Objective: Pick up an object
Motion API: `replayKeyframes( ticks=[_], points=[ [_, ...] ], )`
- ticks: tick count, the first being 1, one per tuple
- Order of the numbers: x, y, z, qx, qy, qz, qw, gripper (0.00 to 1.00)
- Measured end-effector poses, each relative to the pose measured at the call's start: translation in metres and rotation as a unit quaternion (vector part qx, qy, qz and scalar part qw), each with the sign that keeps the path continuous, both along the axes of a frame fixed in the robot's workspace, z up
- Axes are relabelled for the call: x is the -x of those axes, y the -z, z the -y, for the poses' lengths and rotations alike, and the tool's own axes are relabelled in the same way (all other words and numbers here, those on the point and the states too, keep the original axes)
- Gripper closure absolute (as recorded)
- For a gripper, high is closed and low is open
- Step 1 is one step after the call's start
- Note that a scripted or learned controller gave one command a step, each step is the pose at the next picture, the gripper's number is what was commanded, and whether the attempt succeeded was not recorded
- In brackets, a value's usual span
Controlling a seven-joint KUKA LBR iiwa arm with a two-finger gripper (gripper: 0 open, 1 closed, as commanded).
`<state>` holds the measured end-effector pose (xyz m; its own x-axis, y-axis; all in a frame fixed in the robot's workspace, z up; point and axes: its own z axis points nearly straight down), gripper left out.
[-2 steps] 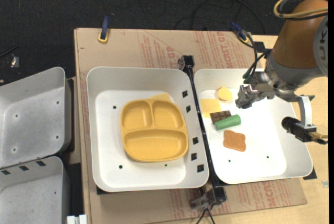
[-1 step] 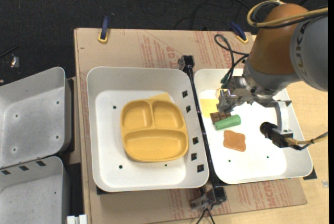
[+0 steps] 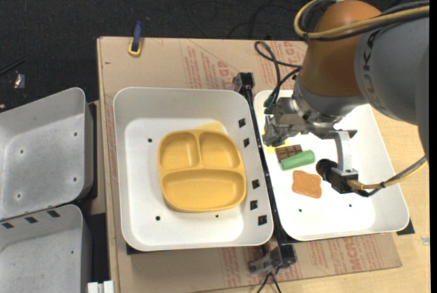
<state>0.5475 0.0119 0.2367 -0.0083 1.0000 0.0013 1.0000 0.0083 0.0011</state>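
In the right bin (image 3: 355, 223) lie a green cylinder (image 3: 296, 160), a small brown chocolate-like block (image 3: 289, 150) beside it, and an orange toast-shaped piece (image 3: 306, 184) nearer the front. A bit of yellow (image 3: 270, 144) peeks out under the gripper. My gripper (image 3: 277, 129) hangs low over the bin's left side, just left of the brown block and the green cylinder. The wrist hides the fingers.
The left bin (image 3: 136, 216) holds a yellow divided tray (image 3: 202, 171). A black divider (image 3: 259, 169) runs between the two bins. The arm's grey and orange body (image 3: 355, 59) covers the back of the right bin. Spare white bin parts (image 3: 41, 148) lie at far left.
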Motion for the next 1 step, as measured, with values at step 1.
replayKeyframes(
  ticks=[1],
  points=[
    [0.0124,-0.003,-0.0617,-0.0005,-0.001,-0.001,1.0,1.0]
  ],
)
